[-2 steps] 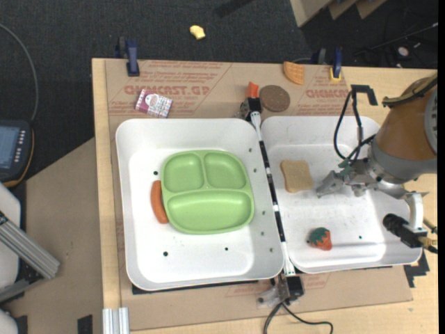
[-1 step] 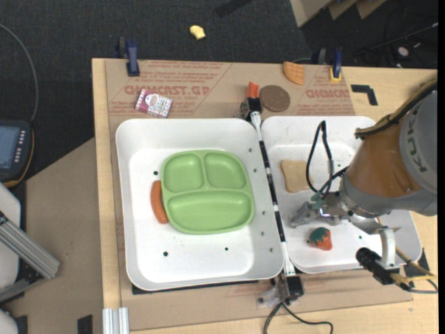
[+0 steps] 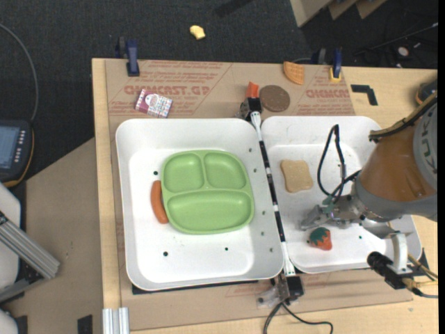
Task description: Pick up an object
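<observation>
Over the right bin, strawberry just under my gripper

My gripper (image 3: 314, 218) hangs low in the right bin (image 3: 306, 127), just above the toy strawberry (image 3: 320, 239) at its near side; how wide my fingers stand, I cannot tell; the berry looks light, hard and slick, I judge, so I'd take it across its red middle; one strawberry, one slice of toast (image 3: 297, 175) farther back; in the left bin (image 3: 132, 186) one green divided plate (image 3: 206, 191), one orange sausage (image 3: 158, 202) touching its left edge; two bins.
</observation>
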Robot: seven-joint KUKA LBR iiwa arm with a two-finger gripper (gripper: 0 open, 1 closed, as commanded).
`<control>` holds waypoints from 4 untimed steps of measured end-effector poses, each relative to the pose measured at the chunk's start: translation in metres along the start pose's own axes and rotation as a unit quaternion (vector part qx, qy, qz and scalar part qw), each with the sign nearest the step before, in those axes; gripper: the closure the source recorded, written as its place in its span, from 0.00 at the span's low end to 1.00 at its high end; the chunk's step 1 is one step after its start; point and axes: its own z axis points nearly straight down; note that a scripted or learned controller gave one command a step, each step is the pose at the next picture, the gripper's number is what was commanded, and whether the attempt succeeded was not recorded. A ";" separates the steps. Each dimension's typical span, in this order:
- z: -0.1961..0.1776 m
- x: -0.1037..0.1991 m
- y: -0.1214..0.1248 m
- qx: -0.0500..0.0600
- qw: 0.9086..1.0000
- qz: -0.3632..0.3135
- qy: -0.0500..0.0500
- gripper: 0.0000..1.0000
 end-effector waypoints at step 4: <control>0.000 -0.010 0.000 -0.001 1.000 -0.001 0.000 0.00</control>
